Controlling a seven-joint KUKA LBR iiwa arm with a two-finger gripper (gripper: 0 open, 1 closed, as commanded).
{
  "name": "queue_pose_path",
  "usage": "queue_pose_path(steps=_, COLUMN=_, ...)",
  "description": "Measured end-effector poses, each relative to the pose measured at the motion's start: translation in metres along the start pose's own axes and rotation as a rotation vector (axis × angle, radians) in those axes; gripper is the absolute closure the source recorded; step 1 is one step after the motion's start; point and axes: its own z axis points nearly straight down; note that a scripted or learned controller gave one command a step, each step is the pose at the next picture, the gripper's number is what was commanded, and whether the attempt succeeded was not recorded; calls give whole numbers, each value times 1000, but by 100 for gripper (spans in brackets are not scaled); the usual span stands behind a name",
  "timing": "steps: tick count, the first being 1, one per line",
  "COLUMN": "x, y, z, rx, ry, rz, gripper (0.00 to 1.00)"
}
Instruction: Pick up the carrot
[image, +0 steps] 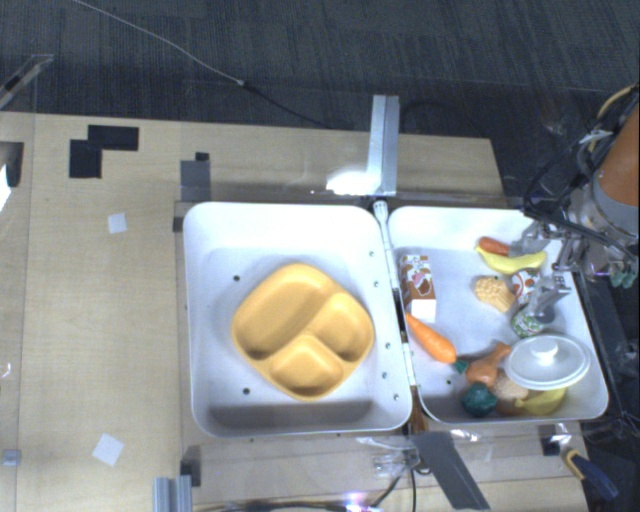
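Your carrot (431, 339) lay untouched against the left wall of the right bin (596, 405), beside 1 small carton (417, 281). Your gripper (545, 290) hung near that bin's right edge, well apart; its grip was unreadable. Approach and grasp were both left.

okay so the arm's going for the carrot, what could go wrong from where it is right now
1. The two-finger gripper sits over the right white bin's far side, apart from the orange tapered carrot; it must cross crowded toys and could knock them.
2. The carrot lies by the bin's left wall next to the brown-and-white box, leaving little finger room.
3. Another orange toy nearby could be mistaken for it.
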Motion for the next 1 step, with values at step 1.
queue_pose_path(steps=1, x=73, y=54, z=100, rx=-3, ry=5, rz=10, gripper=0)
